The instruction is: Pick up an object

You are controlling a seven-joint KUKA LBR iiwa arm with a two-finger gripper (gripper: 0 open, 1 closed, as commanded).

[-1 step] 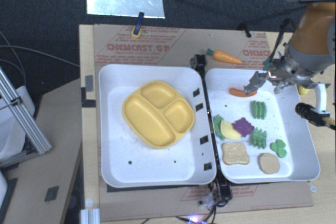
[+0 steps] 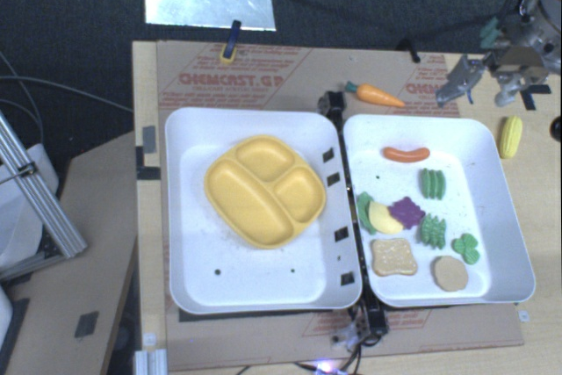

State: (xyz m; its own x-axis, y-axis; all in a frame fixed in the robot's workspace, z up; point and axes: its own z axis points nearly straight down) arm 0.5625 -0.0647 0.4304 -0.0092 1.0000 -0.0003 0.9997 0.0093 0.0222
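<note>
We see the grey two-finger gripper (image 2: 492, 83), fingers apart and empty, poised above the shallow white right-hand bin (image 2: 505, 189); approach step, so next we judge it must descend onto one toy food there.

red "chemcast gp" print on the brown board (image 2: 230, 80)

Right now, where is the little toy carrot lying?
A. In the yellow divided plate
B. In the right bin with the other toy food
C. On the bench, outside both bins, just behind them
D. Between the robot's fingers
C. The carrot rests on the brown bench surface just beyond the far rims where the left bin and right bin meet, apart from the gripper.
</note>
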